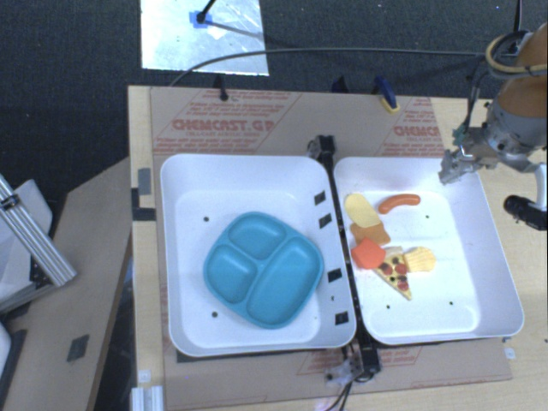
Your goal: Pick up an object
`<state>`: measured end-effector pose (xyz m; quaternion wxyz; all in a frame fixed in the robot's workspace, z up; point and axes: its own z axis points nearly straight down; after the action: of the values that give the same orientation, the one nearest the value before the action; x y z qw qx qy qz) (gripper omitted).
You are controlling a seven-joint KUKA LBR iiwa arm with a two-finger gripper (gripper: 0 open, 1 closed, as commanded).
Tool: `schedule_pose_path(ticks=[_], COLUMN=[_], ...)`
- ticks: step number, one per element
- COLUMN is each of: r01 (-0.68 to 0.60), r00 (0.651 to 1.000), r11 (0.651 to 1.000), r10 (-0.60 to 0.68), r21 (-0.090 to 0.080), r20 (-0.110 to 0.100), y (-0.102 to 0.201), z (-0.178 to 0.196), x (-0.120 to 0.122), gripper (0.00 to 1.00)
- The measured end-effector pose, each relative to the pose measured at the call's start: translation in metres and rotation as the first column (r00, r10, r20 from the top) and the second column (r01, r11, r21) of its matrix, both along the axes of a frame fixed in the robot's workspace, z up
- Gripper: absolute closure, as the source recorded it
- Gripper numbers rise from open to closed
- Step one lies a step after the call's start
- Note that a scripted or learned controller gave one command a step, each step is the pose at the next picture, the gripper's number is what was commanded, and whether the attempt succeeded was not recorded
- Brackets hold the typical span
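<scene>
Gripper [452,168] hovers over the right bin's [497,229] far right corner, carrying nothing; toy food [387,247] clusters by its left wall, so a descent risks grabbing nothing.

A blue divided plate [263,269] lies in the left bin [184,187]; a silver sheet [203,24] lies beyond the bench.

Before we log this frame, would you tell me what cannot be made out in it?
- Gripper, camera view: small and seen from above at the right bin's top corner, so open or shut cannot be told.
- Arm: cut off by the right edge.
- Toy food pile: pieces overlap; the orange piece and the one beneath it are too small to identify.
- Blue divided plate: underside hidden.
</scene>
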<state>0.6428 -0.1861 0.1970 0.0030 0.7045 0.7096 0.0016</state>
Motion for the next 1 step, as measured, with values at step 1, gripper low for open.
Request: schedule_pose_path(ticks=[1], r01=[0.000], r00=[1.000], r11=[1.000], r10=[0.000], r21=[0.000], r20=[0.000], y=[-0.0002], z=[0.0452], x=[0.0015], gripper=[1.00])
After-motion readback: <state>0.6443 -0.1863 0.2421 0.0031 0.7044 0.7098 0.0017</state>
